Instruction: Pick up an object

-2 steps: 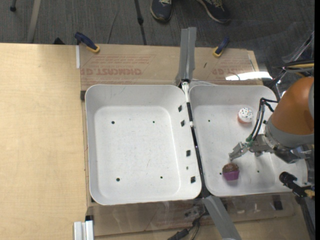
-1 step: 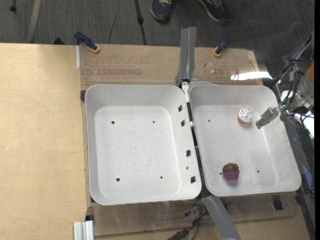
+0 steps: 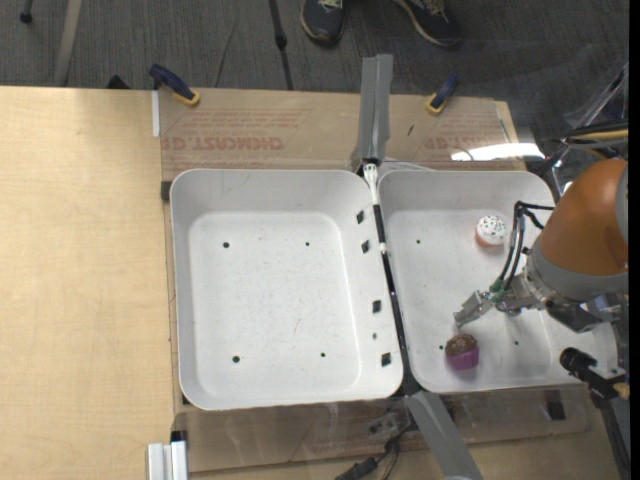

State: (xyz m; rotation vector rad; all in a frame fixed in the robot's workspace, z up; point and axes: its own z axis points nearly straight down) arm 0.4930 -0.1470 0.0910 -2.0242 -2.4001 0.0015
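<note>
Bench, right bin (image 3: pixel 560 373): gripper (image 3: pixel 470 313) lower right, jaw state indeterminate. Purple object (image 3: pixel 461 352) just below looks small, light, soft; you grip across its middle.

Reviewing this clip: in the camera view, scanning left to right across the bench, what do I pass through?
Left bin → divider between the bins → purple object low in the right bin → gripper, just above it → white speckled ball → orange band on the arm.
</note>
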